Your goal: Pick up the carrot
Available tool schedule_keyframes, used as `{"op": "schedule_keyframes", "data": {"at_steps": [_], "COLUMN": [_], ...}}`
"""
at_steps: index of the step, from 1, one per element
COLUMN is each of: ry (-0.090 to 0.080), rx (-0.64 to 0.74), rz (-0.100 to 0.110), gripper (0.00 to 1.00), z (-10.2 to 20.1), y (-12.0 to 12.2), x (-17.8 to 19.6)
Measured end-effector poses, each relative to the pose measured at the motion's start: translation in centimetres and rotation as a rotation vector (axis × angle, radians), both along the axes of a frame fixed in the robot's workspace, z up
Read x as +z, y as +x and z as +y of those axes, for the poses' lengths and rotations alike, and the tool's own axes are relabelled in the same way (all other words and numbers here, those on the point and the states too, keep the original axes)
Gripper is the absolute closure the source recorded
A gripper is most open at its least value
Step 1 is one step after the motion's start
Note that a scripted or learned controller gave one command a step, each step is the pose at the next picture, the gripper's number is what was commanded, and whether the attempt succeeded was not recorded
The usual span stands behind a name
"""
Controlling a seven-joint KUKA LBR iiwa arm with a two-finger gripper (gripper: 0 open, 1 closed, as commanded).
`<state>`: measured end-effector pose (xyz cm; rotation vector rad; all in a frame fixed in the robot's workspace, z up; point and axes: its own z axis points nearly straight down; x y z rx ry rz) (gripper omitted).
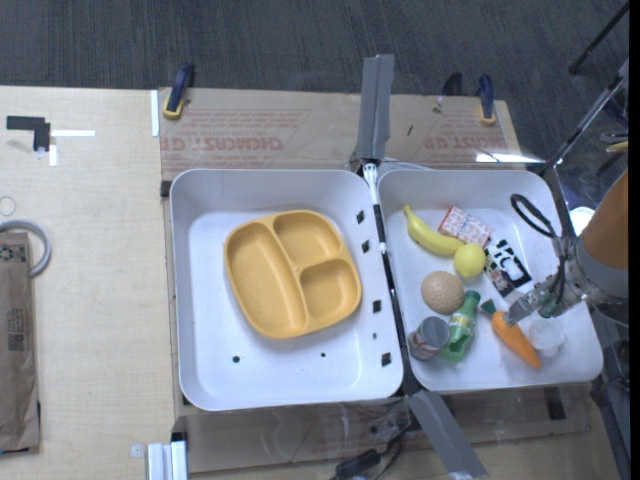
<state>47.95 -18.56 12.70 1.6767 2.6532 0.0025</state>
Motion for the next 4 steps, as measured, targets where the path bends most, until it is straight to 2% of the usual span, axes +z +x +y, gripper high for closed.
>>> {"op": "schedule_keyframes", "data": {"at_steps": [1,2,3,4], "ry": [-0.001,0.0,-0.001,-0.002], "rx": [0.082,0.082,0.353,0.458], "rz": [0.003,0.003,0.001,0.001], "gripper": [1.0,0.0,0.0,0.0], "z": [-0.9,-0.9,-2.2,-3.6], "y": [0.1,0.1,0.0,1.0], "x": [0.8,0.8,-2.0,-3.5]}}
